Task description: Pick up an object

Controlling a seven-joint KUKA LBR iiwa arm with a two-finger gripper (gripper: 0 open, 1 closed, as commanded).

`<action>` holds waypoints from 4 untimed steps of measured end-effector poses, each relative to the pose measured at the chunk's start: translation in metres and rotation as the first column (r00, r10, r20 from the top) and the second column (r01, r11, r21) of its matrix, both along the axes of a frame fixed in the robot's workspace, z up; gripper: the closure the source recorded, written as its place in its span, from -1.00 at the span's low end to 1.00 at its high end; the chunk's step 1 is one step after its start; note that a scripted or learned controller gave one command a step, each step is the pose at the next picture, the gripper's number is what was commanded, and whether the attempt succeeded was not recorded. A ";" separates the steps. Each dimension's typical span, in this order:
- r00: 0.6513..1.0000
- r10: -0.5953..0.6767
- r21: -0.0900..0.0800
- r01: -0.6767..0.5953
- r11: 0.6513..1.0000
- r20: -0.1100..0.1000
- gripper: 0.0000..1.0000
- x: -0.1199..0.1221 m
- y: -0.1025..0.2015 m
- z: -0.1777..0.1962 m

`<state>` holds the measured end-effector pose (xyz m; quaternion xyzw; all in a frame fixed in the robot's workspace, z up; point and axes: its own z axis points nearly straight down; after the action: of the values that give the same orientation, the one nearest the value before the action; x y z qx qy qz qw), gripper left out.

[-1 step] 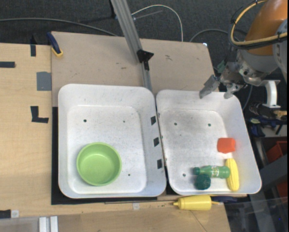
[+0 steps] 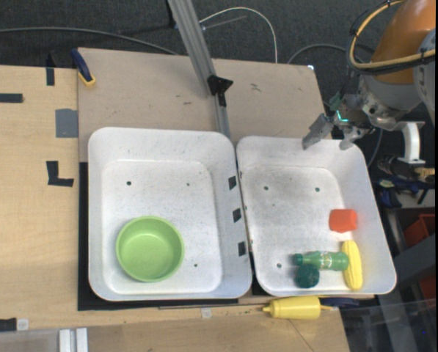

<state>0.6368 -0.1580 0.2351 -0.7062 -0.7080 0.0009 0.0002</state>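
My jaws (image 2: 329, 133) hover spread apart, holding nothing, over the upper rim of the right bin (image 2: 277, 160). Step: approach. The orange block (image 2: 342, 220) sits at lower right; next I descend onto it.

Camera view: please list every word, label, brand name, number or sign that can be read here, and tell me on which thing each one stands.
No readable text in this view.
Green bottle in the right bin: any label is too blurred to read.
Yellow bottle on the bench edge: no legible print.
Orange block, yellow object, green bowl: plain, no markings seen.
Dark tape pieces on the bench form shapes, not letters.
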 end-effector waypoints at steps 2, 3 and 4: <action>1.000 -0.001 0.001 0.001 1.000 -0.007 -1.00 -0.014 0.010 -0.115; 1.000 0.000 0.000 0.000 1.000 -0.002 -1.00 -0.015 0.011 -0.149; 1.000 0.001 -0.001 -0.001 1.000 -0.001 1.00 -0.014 0.011 -0.137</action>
<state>0.6223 -0.1467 0.0982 -0.7059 -0.7083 0.0015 0.0002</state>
